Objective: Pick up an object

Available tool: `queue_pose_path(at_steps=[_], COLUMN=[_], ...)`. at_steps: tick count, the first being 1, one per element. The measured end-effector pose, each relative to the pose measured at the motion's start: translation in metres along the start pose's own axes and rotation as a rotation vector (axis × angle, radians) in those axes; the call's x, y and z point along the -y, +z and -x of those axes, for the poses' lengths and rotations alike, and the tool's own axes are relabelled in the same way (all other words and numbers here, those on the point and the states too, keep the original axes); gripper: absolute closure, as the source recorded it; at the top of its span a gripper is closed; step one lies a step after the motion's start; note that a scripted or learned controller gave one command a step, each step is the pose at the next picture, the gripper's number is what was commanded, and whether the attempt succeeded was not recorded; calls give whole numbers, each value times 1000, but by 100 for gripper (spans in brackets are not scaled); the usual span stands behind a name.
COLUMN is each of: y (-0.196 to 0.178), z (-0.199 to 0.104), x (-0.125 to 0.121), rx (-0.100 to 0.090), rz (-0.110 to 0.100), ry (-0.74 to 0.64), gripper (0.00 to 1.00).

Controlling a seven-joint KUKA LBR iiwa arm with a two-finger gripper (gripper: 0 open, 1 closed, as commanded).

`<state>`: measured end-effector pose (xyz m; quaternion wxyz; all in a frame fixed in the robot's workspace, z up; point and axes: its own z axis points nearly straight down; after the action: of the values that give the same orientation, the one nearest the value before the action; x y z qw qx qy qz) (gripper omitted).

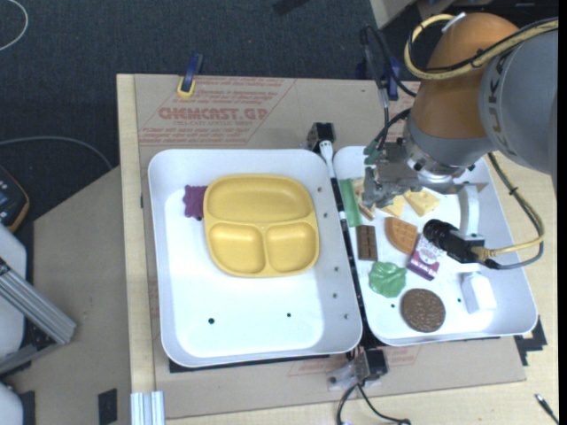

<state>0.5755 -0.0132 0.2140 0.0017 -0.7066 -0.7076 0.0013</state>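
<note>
Fingers (pixel 379 193) low over far left of right bin (pixel 505 312), open or closed impossible to tell. Below: cheese wedge (pixel 420 203), waffle (pixel 400 234), green lump (pixel 387 278), brown cookie (pixel 423 309).

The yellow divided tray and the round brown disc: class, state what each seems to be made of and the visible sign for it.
The yellow divided tray looks like moulded plastic with a smooth, slightly glossy finish: rounded compartment walls, even colour, soft highlights. The round brown disc looks matte and finely speckled, perhaps a toy cookie of plastic or foam; its material can't be settled from this view.
</note>
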Motion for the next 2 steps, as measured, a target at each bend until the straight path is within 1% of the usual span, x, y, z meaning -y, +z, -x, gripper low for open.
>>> queue_pose_path(at_steps=[1,2], y=[-3,-22], z=[-6,-1], x=[-3,1], rx=[1,1], rz=[5,8], ry=[0,1], gripper=[100,100])
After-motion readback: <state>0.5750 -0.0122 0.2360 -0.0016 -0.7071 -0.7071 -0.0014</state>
